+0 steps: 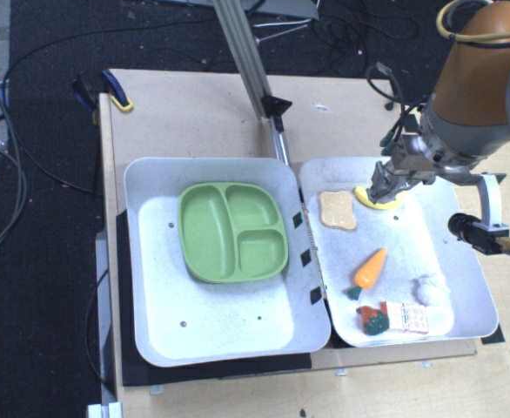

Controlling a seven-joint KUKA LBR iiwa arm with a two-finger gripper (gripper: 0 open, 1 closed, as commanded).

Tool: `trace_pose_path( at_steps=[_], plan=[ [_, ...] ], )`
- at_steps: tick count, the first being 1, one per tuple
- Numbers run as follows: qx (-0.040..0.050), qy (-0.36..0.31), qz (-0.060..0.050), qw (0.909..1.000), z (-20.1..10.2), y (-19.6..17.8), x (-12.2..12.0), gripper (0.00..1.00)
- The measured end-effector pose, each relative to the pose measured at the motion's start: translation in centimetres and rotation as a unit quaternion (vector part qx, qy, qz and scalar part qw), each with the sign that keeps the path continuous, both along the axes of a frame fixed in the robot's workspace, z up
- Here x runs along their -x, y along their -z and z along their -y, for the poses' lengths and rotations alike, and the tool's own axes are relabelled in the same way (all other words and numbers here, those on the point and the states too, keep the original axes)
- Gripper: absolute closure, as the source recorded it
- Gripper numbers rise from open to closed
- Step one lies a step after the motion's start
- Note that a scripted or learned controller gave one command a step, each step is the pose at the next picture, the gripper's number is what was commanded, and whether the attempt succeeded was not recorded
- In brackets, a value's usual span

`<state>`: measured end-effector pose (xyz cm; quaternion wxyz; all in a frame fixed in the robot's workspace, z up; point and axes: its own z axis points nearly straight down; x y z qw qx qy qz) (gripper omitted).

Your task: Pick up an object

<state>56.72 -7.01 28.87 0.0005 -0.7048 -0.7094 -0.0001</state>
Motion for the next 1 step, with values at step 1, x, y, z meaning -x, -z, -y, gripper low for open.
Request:
trace_pose_path(
  at_steps=[1],
  plan=[
    [-0.0001,0.000,-0.001,1.0000,-4.12,1.49,2.07,1.00]
  ],
)
